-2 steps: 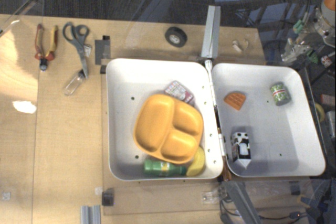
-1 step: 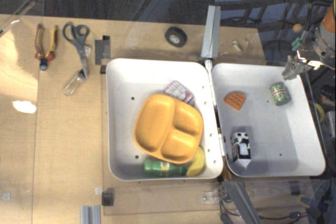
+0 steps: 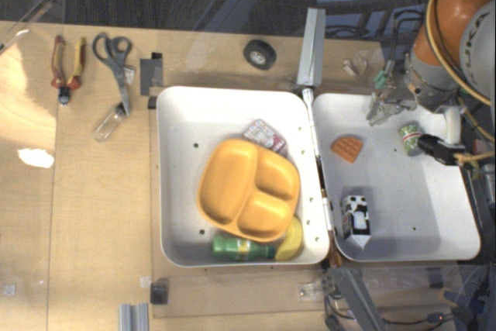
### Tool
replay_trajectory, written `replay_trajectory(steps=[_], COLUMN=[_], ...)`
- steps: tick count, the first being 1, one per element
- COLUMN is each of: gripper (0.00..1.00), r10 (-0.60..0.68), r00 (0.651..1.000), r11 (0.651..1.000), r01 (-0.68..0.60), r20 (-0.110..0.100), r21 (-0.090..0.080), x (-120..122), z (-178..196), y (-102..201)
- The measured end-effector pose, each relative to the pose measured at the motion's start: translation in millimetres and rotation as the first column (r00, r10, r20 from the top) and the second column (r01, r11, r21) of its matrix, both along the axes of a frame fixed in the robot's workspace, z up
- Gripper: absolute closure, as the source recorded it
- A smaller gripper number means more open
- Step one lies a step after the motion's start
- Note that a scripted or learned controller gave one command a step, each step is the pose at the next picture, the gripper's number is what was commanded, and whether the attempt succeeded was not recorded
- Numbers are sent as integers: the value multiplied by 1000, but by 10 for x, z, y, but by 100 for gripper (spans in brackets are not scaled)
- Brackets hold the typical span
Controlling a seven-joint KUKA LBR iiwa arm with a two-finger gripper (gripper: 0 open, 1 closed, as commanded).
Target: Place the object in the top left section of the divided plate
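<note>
A yellow divided plate (image 3: 249, 188) with three sections lies tilted in the left bin (image 3: 180, 167). In the right bin (image 3: 434, 205) lie an orange ridged piece (image 3: 348, 148), a small green can (image 3: 409, 137) and a black-and-white toy (image 3: 356, 216). My gripper (image 3: 384, 114) hangs over the right bin's far edge, up and to the right of the orange piece and left of the can. It is open with nothing between its fingers.
A patterned packet (image 3: 265, 136) pokes out from under the plate's far rim. A green bottle (image 3: 242, 247) and a yellow object (image 3: 291, 241) lie against its near rim. Scissors (image 3: 116, 66), pliers (image 3: 66, 67) and a tape roll (image 3: 260, 54) rest on the bench.
</note>
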State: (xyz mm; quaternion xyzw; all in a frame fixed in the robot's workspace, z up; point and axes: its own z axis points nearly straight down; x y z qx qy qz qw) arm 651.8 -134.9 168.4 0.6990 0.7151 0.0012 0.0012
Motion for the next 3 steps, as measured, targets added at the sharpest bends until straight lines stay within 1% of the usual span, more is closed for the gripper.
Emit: replay_trajectory(steps=[1, 2, 3], gripper=[100, 100, 100], r10=[0, 147, 43], r00=[1000, 989, 999], r11=[1000, 989, 999], r01=[0, -147, -43], r20=[-1, 4, 6], r21=[-1, -3, -3], x=[127, 191, -420], z=[-688, -268, 1181], y=[-518, -476, -708])
